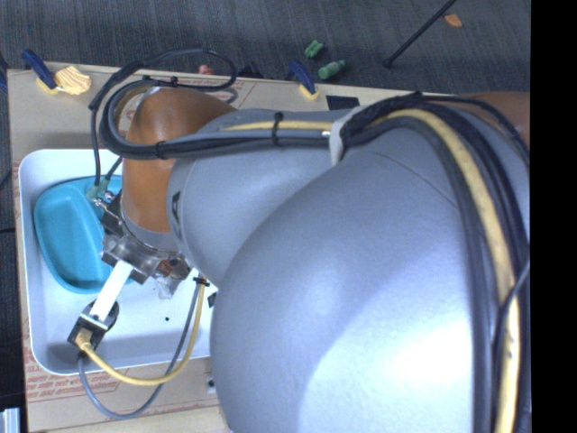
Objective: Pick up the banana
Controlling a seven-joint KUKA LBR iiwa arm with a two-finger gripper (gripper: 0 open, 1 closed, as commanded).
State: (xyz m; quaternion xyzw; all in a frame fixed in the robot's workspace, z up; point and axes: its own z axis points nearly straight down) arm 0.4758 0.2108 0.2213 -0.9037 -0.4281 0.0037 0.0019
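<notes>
While the grey arm (361,269) spread across most of the camera view, its gripper (160,276) hung low over the left white bin (27,242), just beside a blue dish (68,233). Whether the gripper stood open or closed could not be told. Item sought, the banana: place could not be told, probably hidden beneath the arm. Handling, as judged: light, soft, easily bruised, smooth-skinned. It was best taken across the middle, with gentle pressure.

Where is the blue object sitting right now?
In the camera view, the blue object lies in the left bin, against its left wall, just left of the arm's orange band.
</notes>
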